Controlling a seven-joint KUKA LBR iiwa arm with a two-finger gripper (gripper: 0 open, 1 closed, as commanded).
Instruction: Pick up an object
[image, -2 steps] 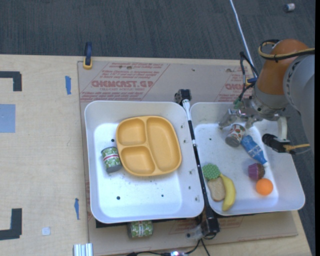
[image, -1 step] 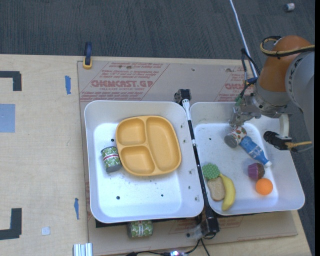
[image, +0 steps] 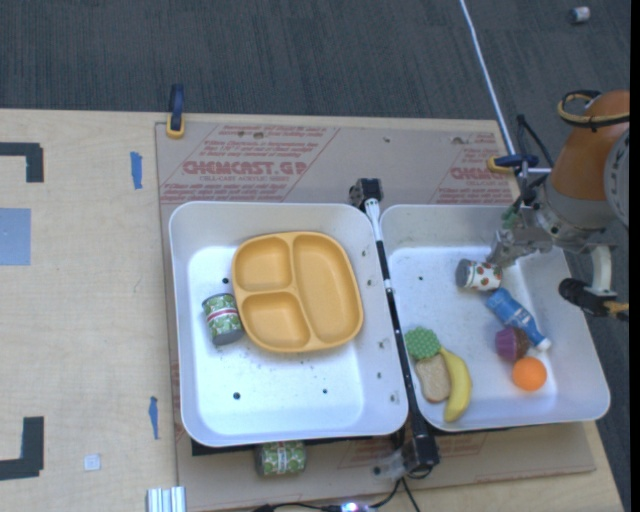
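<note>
Along the right bin's (image: 590, 405) near edge lie a yellow banana (image: 458, 385), a slice of toast (image: 433, 378) and an orange ball (image: 529, 374), with a purple plum (image: 509, 343) and blue bottle (image: 515, 315) just beyond. Farther in, a small white spotted can (image: 478, 275) lies toward the far edge, the gripper (image: 505, 252) beside it; whether it grips cannot be told. In the left bin (image: 190, 300) sit a yellow divided plate (image: 296, 290) and a green-labelled tin (image: 222, 319).

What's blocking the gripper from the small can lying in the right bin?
Nothing visible. The gripper sits at the right bin's far side, right beside the small can lying there. The blue bottle lies on the can's near side, away from the gripper, with the purple item and orange beyond.
</note>
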